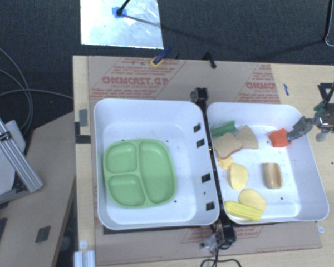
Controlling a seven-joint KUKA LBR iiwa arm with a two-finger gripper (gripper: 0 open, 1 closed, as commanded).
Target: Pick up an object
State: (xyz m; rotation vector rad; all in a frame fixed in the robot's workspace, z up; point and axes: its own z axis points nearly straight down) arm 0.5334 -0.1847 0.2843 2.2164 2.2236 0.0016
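Beside the glossy orange block [278,138] hovers the gripper [296,130].

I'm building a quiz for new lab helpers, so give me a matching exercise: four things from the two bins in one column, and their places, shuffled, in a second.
Things:
1. green divided plate
2. orange block
3. corn cob
4. hot dog bun

Places:
A. near edge of the right bin
B. middle of the left bin
C. far right of the right bin, beside the claw
D. right of the yellow potato-like piece

Pairs: 1-B, 2-C, 3-A, 4-D
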